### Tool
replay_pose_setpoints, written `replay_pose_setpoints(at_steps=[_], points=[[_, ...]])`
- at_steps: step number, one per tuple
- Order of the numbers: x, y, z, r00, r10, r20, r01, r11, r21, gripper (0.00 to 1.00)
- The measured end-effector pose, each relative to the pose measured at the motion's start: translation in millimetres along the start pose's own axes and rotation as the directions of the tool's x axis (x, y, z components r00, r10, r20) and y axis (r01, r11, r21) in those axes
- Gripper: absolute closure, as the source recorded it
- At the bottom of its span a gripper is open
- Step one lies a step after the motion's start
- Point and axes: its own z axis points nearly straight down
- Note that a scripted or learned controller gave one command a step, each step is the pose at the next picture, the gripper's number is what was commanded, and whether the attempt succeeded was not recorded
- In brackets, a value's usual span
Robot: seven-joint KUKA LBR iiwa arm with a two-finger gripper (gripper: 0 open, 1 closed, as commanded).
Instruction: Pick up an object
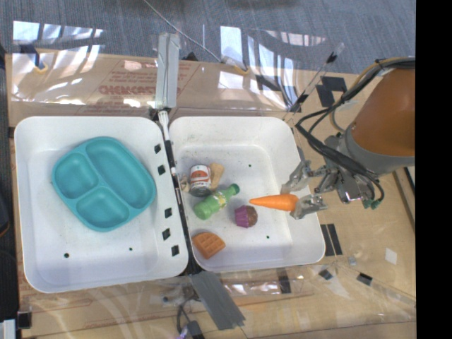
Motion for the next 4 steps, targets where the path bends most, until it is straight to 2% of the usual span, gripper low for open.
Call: replay_pose_setpoints(at_steps=[1,2,3,4], points=[[-34.0,-2.5,-10.7,0.915,0.404,-0.001,-0.404,0.915,0.000,1.00],[18.0,2.4,2.1,0.980,0.198,-0.004,-0.198,0.980,-0.001,1.00],[-14.4,0.5,6.6,0.995,-0.104,-0.001,0.104,0.995,-0.001,1.00],[-57.5,-4.8,4.3,0.978,0.208,-0.001,-0.208,0.978,-0.001,1.00]])
